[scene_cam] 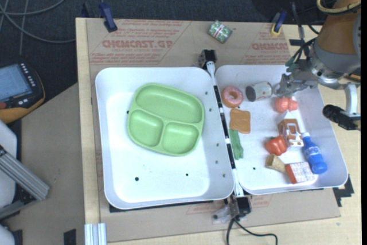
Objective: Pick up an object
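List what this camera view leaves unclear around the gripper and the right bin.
- Gripper: too small and blurred in the camera view to tell open from shut.
- Pink object: blurred; kind unclear.
- Small packages at the right bin's near edge: labels too small to read.
- Arm: cut off by the right edge.

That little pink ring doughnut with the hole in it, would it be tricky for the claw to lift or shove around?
The pink ring-shaped toy doughnut lies flat in the right white bin, so it probably won't roll unless tipped onto its edge. It looks small and likely light, so a push may slide it toward the orange toast-like slab nearby. Its rounded rim might slip between fingers.
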`<control>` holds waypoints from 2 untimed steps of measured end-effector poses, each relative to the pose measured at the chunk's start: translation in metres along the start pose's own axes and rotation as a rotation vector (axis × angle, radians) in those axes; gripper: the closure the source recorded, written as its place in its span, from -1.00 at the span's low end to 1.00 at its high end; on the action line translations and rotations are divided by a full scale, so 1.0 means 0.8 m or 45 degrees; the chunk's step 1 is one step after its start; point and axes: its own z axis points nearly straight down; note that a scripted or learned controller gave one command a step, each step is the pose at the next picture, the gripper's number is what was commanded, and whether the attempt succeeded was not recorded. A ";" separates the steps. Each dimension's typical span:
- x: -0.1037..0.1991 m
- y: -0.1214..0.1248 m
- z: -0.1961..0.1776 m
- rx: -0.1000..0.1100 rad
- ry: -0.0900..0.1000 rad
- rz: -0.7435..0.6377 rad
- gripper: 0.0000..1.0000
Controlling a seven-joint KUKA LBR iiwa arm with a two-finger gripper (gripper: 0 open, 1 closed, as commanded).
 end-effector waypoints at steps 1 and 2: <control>0.002 0.000 0.001 0.003 0.002 -0.001 -1.00; -0.014 -0.103 0.095 0.002 0.002 -0.002 -1.00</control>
